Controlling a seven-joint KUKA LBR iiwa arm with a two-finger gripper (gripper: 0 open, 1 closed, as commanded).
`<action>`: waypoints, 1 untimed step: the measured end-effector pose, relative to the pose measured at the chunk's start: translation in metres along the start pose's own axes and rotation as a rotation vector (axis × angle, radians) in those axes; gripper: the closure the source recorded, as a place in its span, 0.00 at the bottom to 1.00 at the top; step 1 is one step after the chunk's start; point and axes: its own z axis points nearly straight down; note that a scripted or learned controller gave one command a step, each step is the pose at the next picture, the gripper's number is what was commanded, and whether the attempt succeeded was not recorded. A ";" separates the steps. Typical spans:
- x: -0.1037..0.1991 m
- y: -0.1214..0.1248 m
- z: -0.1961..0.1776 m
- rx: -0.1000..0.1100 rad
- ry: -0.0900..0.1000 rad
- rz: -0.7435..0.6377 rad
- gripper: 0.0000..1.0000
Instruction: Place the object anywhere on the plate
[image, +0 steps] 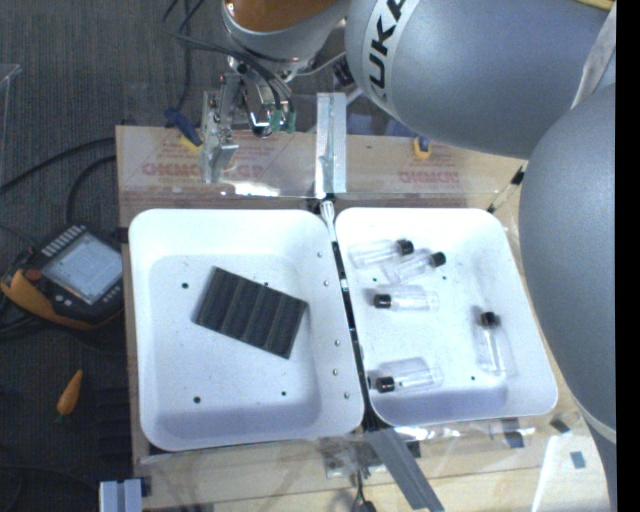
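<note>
Beyond the left bin (150, 300), the tool (245, 140) hangs open and unladen. The dark ridged plate (249, 311) lies inside it; five clear vials (405, 298) sit rightward.

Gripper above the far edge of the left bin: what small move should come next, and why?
Probably swing the gripper right and toward the near side, over the right bin. It holds nothing, hanging beyond the left bin, while the vials all lie in the right bin. The dark ridged plate in the left bin carries no vial yet.
</note>
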 end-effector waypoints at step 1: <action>-0.005 -0.001 -0.063 -0.001 -0.001 -0.282 1.00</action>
